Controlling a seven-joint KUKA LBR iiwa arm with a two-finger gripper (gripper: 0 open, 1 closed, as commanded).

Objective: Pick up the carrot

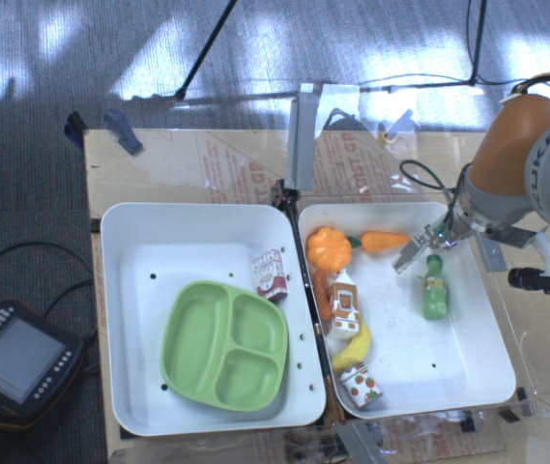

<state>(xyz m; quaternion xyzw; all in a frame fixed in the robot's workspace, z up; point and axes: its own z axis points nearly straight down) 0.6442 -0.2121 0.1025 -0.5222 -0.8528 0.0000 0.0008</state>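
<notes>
Two white bins sit side by side on the worktop [188, 162]. The right bin [468, 365] holds the carrot [387, 242], lying flat near the far wall, tip pointing toward 3 o'clock, green end toward 9. Just at its 9 o'clock sits a small orange pumpkin [328, 247], near or touching the stem end; cannot tell which. The hand [419, 249] hangs at the carrot's 4 o'clock, just beside its tip, fingers apart by a narrow gap with nothing between them. One finger [407, 256] slants down toward 7 o'clock. A green bottle [434, 289] lies at the hand's 5 o'clock, cap end near the fingers. Along the bin's left wall, running toward 6 o'clock from the pumpkin: a small carton [344, 304], a banana [353, 348], then a red-and-white patterned box [361, 387]. The left bin [149, 235] carries a green divided plate [225, 345], and a small red-and-white carton [271, 275] at the plate's 1 o'clock. Grey arm with orange band [509, 148] enters from 3 o'clock. A black handheld controller [14, 356] rests on the floor at 8 o'clock.
</notes>
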